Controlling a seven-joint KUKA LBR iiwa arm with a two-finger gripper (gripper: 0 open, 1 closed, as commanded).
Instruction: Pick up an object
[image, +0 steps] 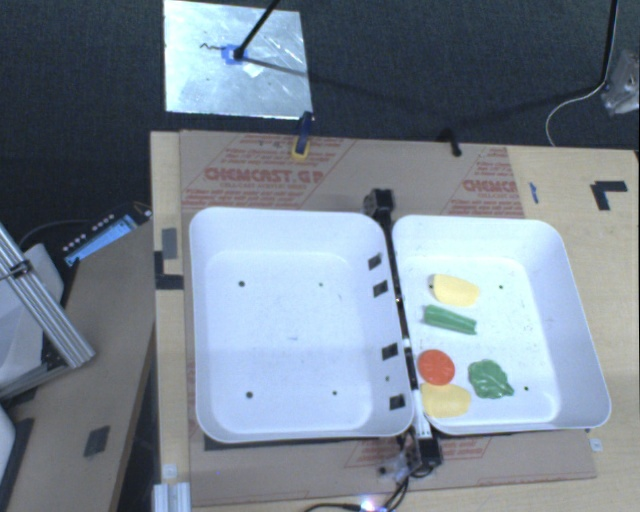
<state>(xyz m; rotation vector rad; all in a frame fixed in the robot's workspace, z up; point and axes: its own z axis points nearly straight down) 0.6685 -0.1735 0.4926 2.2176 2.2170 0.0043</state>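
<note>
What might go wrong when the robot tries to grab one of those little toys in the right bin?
The round red-orange piece touches the lower yellow piece, so fingers may catch both or knock one away. Both sit close to the right white bin's inner wall, leaving little room. The flat green stick may slip.

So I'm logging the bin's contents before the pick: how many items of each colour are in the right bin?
Yellow: 2, one at the top, one at the bottom
Green: 2, a long one and a leafy one
Red-orange: 1
Total: 5
</note>
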